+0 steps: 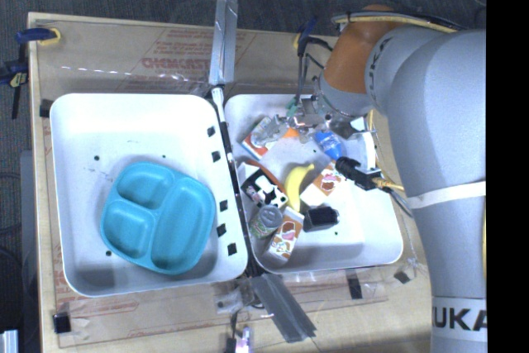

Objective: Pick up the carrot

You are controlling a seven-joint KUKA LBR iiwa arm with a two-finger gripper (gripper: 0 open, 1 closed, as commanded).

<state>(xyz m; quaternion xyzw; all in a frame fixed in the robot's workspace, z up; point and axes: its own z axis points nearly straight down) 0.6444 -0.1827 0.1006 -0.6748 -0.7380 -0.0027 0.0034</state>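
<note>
Blue moulded tray (158, 217), curved yellow banana (297, 182)

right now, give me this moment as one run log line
arm: over right bin far end | gripper: low among clutter | carrot: not identified | banana: mid-bin | left bin: blue tray

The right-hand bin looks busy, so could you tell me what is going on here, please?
The grey KUKA arm with an orange band reaches in from the right, its gripper low over the far end of the shallow white right bin. That bin holds a clutter: a yellow banana, a blue-capped bottle, a small tin can and assorted packets. The left white bin holds a turquoise divided plate. I cannot tell whether anything has been grasped, and I cannot pick out the carrot with certainty.
</note>
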